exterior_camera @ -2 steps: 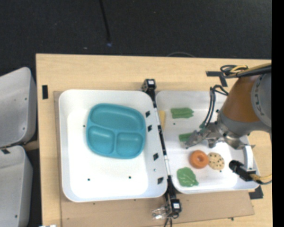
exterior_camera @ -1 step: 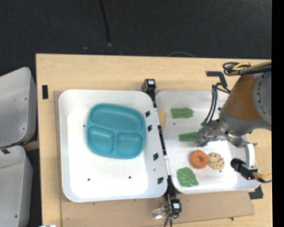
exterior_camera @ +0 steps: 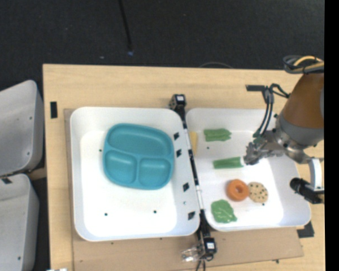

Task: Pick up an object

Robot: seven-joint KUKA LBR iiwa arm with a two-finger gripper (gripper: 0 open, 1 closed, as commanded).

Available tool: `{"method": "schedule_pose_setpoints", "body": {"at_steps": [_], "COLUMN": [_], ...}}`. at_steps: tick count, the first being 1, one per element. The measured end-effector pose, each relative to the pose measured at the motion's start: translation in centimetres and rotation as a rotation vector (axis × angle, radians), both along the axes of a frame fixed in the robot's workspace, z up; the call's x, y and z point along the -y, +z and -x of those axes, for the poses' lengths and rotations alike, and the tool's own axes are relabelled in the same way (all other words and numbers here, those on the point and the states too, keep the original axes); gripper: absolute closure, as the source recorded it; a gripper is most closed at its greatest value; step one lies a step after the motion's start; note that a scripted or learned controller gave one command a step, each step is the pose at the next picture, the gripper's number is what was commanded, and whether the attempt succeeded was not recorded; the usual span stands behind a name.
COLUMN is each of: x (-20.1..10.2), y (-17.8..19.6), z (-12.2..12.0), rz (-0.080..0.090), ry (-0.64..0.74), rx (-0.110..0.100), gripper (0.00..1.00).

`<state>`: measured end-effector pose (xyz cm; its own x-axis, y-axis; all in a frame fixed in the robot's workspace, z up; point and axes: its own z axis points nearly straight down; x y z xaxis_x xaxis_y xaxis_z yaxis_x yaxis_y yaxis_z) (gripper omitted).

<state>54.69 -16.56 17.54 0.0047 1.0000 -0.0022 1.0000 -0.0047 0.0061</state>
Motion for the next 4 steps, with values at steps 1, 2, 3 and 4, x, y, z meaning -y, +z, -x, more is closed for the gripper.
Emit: {"method": "schedule_pose_setpoints", "body": {"at_steps": [1,2,3,4], "x": [-0.6,0.5,-4.2,-9.3], "y": [4.8,10.5,9.0,7.8], "z": [0.1,0.3,-1.4,-3.6], "rz": [0.000,0.001,-0.002,-0.001], "ry": [0.008,0.008,0.010,0.011], "rx": [0.001,0.002,-0.006,-0.004], "gripper": [1.00,1.00,1.00,1.00]}}
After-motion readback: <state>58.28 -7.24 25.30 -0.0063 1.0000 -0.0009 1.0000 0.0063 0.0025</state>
